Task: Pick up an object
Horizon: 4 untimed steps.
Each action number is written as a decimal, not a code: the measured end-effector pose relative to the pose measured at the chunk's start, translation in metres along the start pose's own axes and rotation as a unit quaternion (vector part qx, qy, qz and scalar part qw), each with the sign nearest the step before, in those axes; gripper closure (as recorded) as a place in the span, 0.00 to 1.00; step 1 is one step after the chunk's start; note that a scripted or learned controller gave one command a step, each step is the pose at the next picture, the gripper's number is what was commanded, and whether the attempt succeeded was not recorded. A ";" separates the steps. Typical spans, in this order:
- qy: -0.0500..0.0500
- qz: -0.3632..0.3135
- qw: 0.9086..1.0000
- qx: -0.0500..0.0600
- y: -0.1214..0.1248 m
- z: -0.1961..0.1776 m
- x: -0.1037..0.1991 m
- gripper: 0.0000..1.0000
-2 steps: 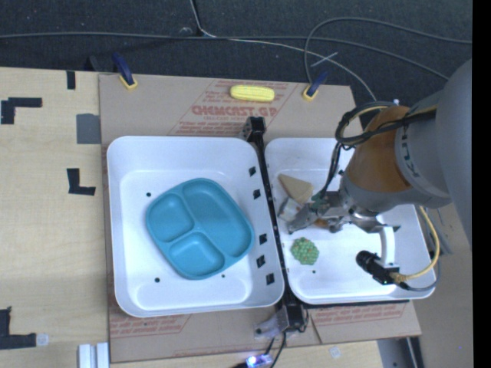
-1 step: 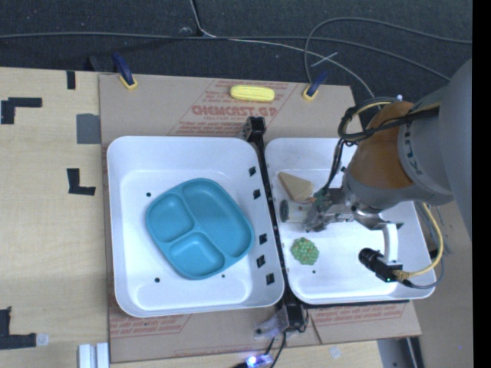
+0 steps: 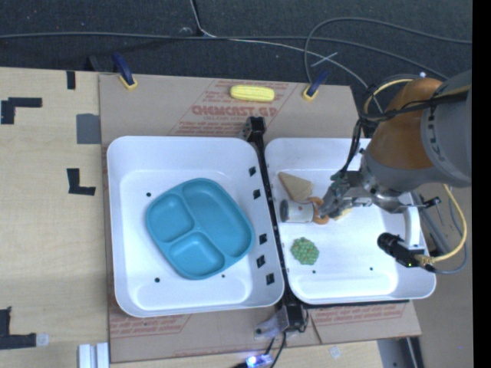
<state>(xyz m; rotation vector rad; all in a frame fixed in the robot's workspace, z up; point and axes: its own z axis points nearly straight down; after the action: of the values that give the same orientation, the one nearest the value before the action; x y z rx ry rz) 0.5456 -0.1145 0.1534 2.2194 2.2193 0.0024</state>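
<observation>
The arm comes in from the right, its orange band (image 3: 403,125) above the right bin (image 3: 383,286), and the gripper (image 3: 334,204) hangs low over that bin's middle. I cannot tell from here how the pincer stands, or if anything sits in it; it is a dark blur against the white.

Right beneath and just left of it lies a small cluster: a tan wedge-shaped piece (image 3: 295,184) towards the bin's far left part, a grey cylindrical object (image 3: 295,211) lying just below it near the left wall, and a small orange item (image 3: 319,218) touching or nearly touching the gripper tip. A green bumpy ball (image 3: 305,251) sits apart from them, nearer the bin's front edge.

In the left bin (image 3: 126,159) a blue divided plate (image 3: 199,228) lies flat in the middle. Beyond the bins, on the cardboard sheet (image 3: 169,98), rests a yellow corn cob (image 3: 252,93).
</observation>
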 end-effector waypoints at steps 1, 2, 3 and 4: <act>0.000 -0.001 1.000 0.000 0.001 -0.053 0.000 1.00; 0.001 -0.003 1.000 0.002 0.014 -0.057 0.043 1.00; 0.001 -0.003 1.000 0.002 0.042 -0.055 0.086 1.00; 0.001 -0.003 1.000 0.002 0.060 -0.049 0.133 1.00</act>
<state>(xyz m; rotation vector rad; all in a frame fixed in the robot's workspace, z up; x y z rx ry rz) 0.6050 0.0181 0.2024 2.2159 2.2290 -0.0004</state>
